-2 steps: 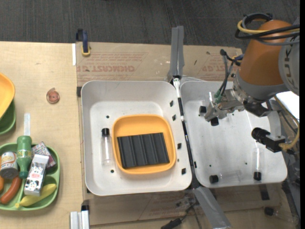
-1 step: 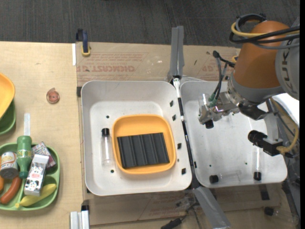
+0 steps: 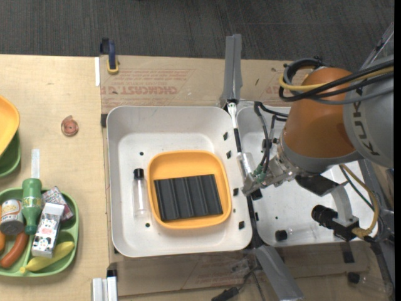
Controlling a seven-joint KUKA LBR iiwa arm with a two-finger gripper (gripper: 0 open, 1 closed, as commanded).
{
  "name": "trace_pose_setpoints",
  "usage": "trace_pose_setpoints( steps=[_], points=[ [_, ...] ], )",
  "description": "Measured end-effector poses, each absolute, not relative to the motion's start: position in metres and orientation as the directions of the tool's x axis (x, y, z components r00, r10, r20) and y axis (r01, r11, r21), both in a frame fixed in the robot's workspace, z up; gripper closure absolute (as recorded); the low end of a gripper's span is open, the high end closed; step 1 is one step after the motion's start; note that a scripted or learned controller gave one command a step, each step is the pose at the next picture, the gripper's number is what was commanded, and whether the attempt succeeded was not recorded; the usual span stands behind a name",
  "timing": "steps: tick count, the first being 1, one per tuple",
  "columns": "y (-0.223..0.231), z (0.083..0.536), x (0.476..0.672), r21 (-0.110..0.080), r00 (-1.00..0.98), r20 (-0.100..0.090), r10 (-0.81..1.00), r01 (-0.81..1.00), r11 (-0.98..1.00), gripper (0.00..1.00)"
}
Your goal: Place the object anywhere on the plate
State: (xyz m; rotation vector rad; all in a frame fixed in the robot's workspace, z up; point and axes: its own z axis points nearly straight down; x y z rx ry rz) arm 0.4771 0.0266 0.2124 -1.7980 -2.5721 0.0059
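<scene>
Meanwhile, my gripper, grasp unreadable, hovers right of the square orange plate bearing a ribbed black slab.

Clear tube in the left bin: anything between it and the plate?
Nothing visible. The clear tube lies on the left bin floor just beside the orange plate, at its left rim. A dark ribbed block covers the plate's middle.

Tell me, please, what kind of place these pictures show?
Probably a robotics lab bench. A robot arm with loose cables reaches over two white bins; one holds an orange plate, and toy food fills a green tray beside them.
</scene>
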Motion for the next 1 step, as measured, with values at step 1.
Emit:
trace_pose_setpoints(
  steps=[1],
  points=[
    [0.0554,0.1901,0.4940,-0.004,-0.370,0.000,0.929,0.929,0.370,1.00]
  ],
)
